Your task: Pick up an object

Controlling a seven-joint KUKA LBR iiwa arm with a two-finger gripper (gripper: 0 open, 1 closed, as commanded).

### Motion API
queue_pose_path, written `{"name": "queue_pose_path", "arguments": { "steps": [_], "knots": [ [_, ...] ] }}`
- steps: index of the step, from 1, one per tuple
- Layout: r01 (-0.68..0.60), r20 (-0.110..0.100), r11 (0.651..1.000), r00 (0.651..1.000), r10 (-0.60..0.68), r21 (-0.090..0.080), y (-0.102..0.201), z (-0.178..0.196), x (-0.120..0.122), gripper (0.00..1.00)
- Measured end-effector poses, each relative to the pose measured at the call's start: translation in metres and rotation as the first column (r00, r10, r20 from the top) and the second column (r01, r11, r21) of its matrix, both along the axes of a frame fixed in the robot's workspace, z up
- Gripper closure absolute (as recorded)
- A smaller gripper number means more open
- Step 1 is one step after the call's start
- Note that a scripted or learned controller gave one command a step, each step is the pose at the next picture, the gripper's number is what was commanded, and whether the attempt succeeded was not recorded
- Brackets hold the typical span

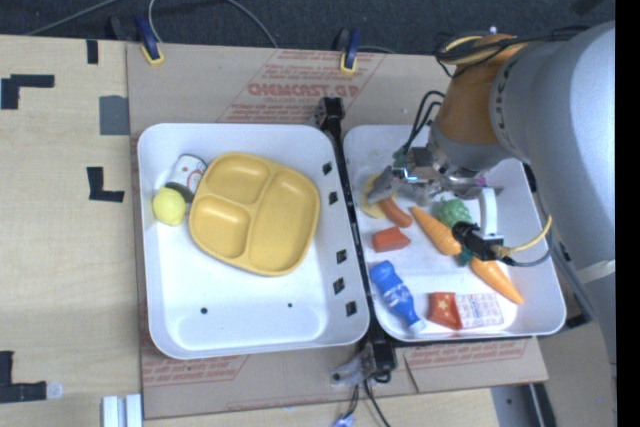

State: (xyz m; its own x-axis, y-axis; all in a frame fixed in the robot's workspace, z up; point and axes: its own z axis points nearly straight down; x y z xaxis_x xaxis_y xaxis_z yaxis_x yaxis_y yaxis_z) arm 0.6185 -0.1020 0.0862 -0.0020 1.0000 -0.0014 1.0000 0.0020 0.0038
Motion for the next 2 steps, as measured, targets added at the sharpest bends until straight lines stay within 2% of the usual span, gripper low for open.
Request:
{"name": "queue_pose_path", "arguments": {
  "steps": [2],
  "knots": [
    [0.000, 0.003, 1.000, 1.000, 0.000, -0.001, 0.004, 0.000, -0.041, 0.00]
  ]
}}
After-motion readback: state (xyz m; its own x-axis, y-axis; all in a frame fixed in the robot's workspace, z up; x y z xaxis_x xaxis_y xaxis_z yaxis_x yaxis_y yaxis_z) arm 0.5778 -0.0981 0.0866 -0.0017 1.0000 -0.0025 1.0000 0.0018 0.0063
